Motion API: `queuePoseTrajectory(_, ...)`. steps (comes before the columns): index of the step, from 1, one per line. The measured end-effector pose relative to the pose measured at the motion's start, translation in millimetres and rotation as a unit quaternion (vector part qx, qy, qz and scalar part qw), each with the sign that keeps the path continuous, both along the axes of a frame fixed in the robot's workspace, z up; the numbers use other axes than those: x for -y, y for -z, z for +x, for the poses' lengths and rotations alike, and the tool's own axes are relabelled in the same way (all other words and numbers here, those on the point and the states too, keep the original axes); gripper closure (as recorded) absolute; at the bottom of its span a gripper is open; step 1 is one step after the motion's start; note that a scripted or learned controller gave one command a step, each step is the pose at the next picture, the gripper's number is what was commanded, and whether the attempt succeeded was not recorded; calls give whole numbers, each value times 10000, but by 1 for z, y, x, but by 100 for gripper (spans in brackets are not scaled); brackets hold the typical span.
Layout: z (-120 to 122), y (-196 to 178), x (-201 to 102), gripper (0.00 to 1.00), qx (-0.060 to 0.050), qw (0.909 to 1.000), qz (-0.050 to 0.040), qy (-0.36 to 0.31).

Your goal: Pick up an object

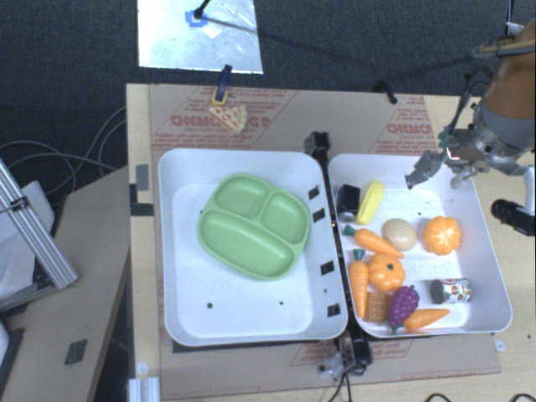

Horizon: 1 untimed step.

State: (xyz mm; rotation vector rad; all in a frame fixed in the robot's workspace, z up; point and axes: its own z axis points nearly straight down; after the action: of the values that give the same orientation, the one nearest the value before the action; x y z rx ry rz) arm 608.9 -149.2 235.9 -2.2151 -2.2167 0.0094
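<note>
The arm point(507, 99) comes in from the right edge, its orange band high near the top right corner and the grey wrist below it slanting down and to the left. The gripper point(440, 170) hangs over the upper right corner of the right bin point(490, 249), above the bin's far rim. Its two fingers point(419, 172) are spread apart, one pointing down-left and the other nearer the wrist, with nothing between them; it is released and holds no object.

All the objects lie below and to the left of the gripper, apart from it. Nearest, to its lower left, are the yellow corn cob point(370, 202) and a black block point(348, 198) just beside the cob. Straight below the gripper sits the orange point(441, 234), with a beige potato point(400, 233) touching a carrot point(377, 243) to the orange's left. Further below are a small pumpkin point(386, 272), a second carrot point(358, 285) standing along the bin's left wall, purple grapes point(403, 302), a third carrot point(427, 316) and a small can point(452, 291) lying on its side.

Well to the gripper's left, in the left bin point(180, 249), rests a green divided plate point(254, 225).
</note>
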Motion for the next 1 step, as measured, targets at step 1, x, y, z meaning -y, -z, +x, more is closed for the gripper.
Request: queuePoseTrajectory(1, 2, -7, 0, 0, 58, 10000, -9, -12)
